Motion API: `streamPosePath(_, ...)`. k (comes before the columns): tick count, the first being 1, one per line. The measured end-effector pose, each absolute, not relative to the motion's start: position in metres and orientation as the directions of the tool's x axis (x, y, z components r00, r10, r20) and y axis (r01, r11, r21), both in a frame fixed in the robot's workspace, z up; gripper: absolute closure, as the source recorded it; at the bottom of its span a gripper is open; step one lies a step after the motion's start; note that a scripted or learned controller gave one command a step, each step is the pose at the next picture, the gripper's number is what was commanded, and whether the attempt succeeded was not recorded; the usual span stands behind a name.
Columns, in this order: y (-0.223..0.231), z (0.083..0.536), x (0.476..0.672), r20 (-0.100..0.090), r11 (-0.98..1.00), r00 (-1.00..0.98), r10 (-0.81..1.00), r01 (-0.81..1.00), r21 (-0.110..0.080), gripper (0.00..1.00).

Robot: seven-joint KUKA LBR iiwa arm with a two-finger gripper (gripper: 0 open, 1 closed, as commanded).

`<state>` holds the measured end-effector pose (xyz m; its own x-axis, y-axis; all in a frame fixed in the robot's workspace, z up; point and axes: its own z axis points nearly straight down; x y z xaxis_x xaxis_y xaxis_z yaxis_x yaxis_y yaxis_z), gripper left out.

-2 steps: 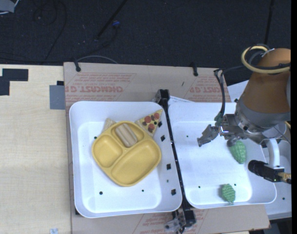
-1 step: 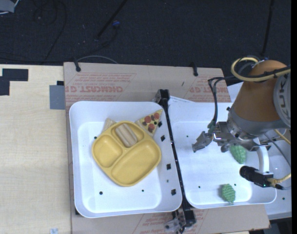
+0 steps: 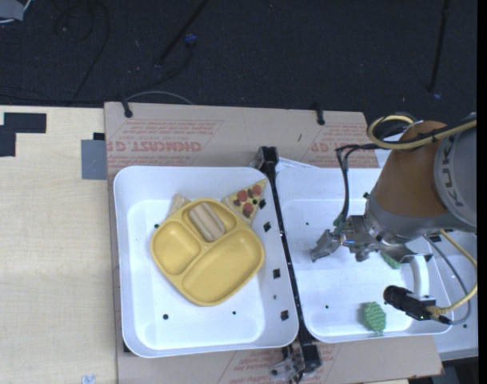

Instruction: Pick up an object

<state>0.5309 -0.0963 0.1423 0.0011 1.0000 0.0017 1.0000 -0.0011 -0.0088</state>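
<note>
My hand (image 3: 327, 246) hangs low in the right bin (image 3: 323, 310), near that bin's middle, and from this slant I cannot tell whether it is spread or pressed together; nothing shows between its tips. The nearest candidate is the small green object (image 3: 374, 317) lying toward the bin's near edge, below and to the right of my hand and apart from it. It looks knobbly and probably soft and light, perhaps a foam or rubber toy, though it is too small here for me to be sure; I would take it across its narrow width, and I judge it should give a little and not slip. In the left bin (image 3: 139, 310) sits a yellow divided plate (image 3: 215, 270), stiff and smooth, awkward except at the rim, with a tan piece (image 3: 205, 220) in one compartment and a pizza slice toy (image 3: 249, 199) touching its far edge. The cardboard (image 3: 227, 134) under the bins carries red printed lettering, reversed in this view; I cannot read it with confidence.
</note>
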Motion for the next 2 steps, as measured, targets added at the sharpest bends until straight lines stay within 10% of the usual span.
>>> streamPosePath(1, -0.095, 0.089, 0.530, 0.002, 0.000, 0.000, 1.000, 1.000, -0.006, 0.00)
streamPosePath(2, -0.097, 0.101, 0.529, 0.002, -0.005, 0.005, 1.000, 1.000, -0.008, 1.00)
